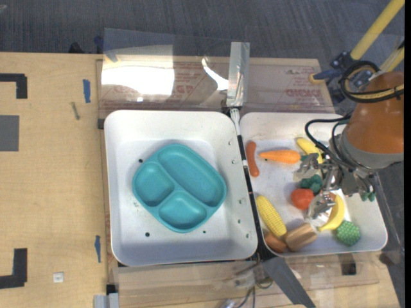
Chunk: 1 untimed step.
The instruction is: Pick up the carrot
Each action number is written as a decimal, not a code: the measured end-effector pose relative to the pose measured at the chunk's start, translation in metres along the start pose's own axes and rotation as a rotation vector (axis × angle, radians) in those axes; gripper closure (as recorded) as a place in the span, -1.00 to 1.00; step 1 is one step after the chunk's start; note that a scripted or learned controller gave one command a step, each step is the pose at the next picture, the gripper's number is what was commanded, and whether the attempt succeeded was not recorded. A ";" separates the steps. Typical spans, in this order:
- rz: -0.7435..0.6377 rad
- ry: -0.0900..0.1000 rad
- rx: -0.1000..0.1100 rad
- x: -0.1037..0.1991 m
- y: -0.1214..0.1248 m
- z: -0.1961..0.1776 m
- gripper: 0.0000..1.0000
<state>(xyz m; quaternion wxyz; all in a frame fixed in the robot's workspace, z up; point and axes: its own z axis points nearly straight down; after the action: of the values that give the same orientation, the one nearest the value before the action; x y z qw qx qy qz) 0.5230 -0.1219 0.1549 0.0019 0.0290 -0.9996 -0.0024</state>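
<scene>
Nearest you, along the bottom of the frame, the pale wooden bench (45,172) carries two shallow white bins side by side. The left bin (128,236) holds a teal divided plate (180,186). The right bin (372,236) holds toy food: a corn cob (271,215), a bread roll (301,235), a green bumpy fruit (348,233), a banana (334,215) and a tomato (301,198). The gripper (326,183) hangs above the middle of this bin; you cannot tell how its fingers stand. The carrot (280,156) lies flat in the bin's upper part, left of the gripper and apart from it, beside a red sausage (252,158). Farther up, clear plastic sheeting (167,76) meets grey carpet (192,11).
</scene>
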 end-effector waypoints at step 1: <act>-0.119 -0.015 0.007 -0.065 0.023 0.066 -1.00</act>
<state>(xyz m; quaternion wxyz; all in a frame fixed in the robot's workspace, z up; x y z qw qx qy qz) 0.5861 -0.0950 0.0891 -0.0059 0.0883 -0.9961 0.0007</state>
